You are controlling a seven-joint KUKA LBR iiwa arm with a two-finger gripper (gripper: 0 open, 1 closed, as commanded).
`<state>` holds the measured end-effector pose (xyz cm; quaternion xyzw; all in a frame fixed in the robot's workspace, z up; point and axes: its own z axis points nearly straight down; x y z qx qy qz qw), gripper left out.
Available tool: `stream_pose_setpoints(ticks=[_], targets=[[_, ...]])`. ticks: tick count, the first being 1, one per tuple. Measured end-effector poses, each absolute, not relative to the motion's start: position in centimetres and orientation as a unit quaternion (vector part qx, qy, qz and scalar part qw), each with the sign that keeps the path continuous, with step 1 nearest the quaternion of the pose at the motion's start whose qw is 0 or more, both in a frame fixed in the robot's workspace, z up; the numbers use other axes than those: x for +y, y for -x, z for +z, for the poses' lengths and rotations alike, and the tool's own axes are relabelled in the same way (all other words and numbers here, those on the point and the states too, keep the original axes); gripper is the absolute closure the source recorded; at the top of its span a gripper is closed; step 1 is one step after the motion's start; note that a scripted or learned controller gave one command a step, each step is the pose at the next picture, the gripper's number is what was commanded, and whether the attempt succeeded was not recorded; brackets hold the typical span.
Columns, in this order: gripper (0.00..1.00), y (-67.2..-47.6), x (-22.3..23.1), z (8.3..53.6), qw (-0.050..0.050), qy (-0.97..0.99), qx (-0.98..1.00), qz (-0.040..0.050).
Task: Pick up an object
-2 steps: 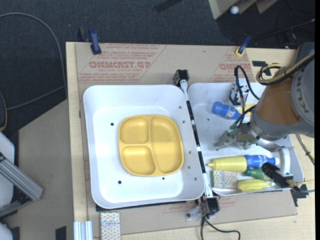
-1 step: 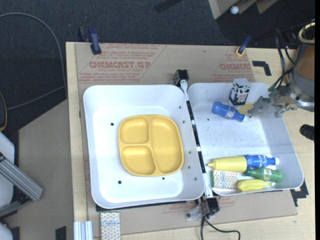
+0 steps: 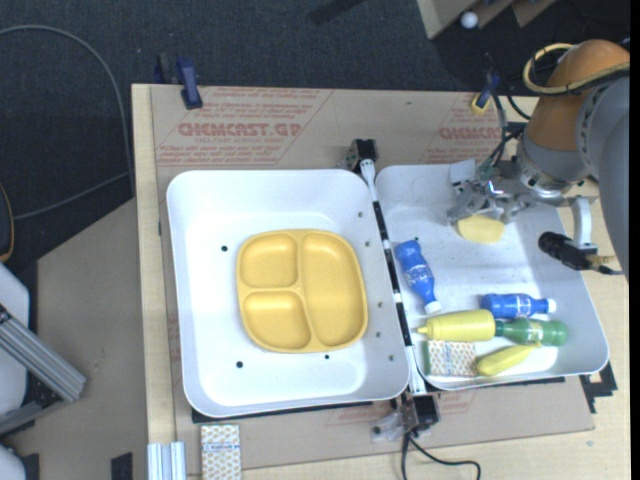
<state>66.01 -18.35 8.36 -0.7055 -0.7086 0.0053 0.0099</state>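
At the upper right of the frame, the grey arm with its orange band reaches down into the right shallow white bin (image 3: 590,343), and its two-finger gripper (image 3: 484,203) sits low over the bin's upper part. Directly below the jaws, at their lower edge, lies a small pale yellow rounded lump (image 3: 481,230), possibly a soft sponge-like piece; it seems to touch or nearly touch the fingertips, but whether the jaws are spread or clenched cannot be told, nor whether they grip it. The lump's long axis runs roughly left to right across the frame, with a slight tilt. Lower in the same bin lie a blue bottle (image 3: 415,275) pointing up-left along the divider, a yellow squeeze bottle (image 3: 458,325), a blue-and-white bottle (image 3: 516,304), a green bottle (image 3: 535,333) and a yellow banana-shaped piece (image 3: 505,360), all lying flat. The left white bin (image 3: 190,208) on the desk holds a yellow three-compartment plastic plate (image 3: 301,290).
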Motion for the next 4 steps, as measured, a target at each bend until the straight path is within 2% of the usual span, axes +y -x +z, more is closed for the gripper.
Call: stream_pose_setpoints(ticks=[1,2,3,4], targets=[[0.00,-60.5,-18.9,8.5,0.001,0.707,-0.707,0.0005],[0.00,-65.5,-14.4,7.9,0.018,0.706,-0.708,0.0204],[1.00,-65.5,-14.2,8.8,0.021,0.705,-0.708,0.0200],[0.00,-65.4,-14.2,8.8,0.021,0.705,-0.708,0.0210]])
